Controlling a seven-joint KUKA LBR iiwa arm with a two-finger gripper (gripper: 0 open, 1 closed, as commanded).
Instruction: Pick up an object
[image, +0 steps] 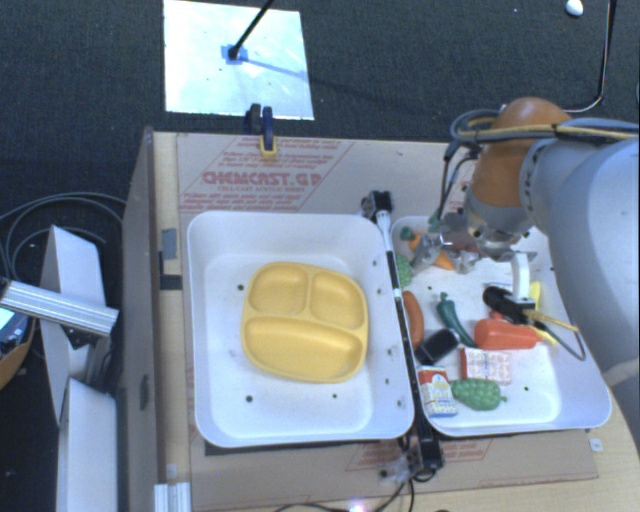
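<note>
My gripper (449, 250) hangs low over the far left part of the right bin (575, 400), reaching in from the right. Right by it lies a small orange piece (441, 261), with a green piece (403, 268) near the bin's left wall. Nearer the front lie a brown-red sausage (412, 315), a dark green pepper (451, 317), a small black block (437, 345), an orange-red piece (506, 334), a white and red packet (487, 365), a bumpy green piece (477, 393) and a small red and white carton (435, 390). I see nothing held in the gripper.
The left bin (215, 300) holds a yellow divided plate (305, 322) at its middle. A black divider rail (392, 300) runs between the two bins. The arm's grey body covers the right bin's far right side.
</note>
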